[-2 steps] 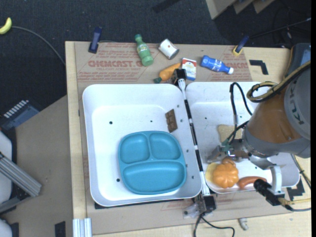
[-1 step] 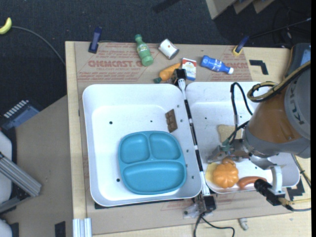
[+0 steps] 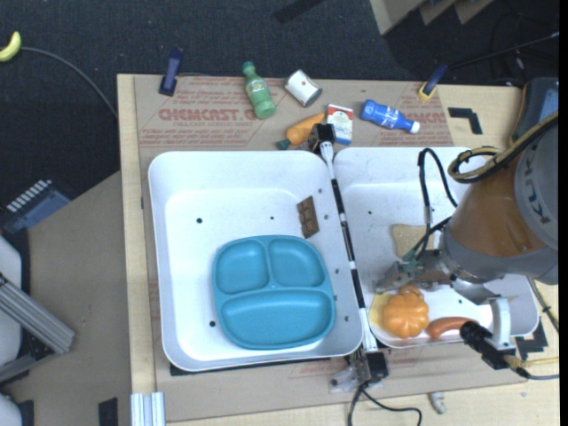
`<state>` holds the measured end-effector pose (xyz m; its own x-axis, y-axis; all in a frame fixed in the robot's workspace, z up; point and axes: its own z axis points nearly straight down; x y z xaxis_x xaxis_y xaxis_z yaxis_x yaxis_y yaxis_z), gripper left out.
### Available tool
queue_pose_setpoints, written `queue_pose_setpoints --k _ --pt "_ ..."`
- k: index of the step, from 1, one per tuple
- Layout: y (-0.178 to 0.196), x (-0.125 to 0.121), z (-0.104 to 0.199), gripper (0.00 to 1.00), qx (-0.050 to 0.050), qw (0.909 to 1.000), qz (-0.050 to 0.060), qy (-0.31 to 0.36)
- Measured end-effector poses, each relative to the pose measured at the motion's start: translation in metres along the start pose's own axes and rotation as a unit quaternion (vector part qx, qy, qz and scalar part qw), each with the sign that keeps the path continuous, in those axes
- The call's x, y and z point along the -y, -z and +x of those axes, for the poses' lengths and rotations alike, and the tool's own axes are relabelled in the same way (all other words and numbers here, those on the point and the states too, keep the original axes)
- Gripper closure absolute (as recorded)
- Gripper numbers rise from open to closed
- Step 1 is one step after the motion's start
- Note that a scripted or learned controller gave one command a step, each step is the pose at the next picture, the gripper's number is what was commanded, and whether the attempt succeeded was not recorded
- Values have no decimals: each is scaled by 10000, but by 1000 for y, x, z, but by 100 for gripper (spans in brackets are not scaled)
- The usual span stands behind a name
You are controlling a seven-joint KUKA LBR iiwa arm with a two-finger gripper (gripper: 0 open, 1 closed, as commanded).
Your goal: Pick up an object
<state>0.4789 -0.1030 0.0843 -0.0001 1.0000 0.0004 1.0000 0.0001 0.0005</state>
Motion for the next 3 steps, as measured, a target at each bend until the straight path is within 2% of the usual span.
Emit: queue_pose_setpoints --k 3 --pt "0 0 6 0 -4 10000 2 0"
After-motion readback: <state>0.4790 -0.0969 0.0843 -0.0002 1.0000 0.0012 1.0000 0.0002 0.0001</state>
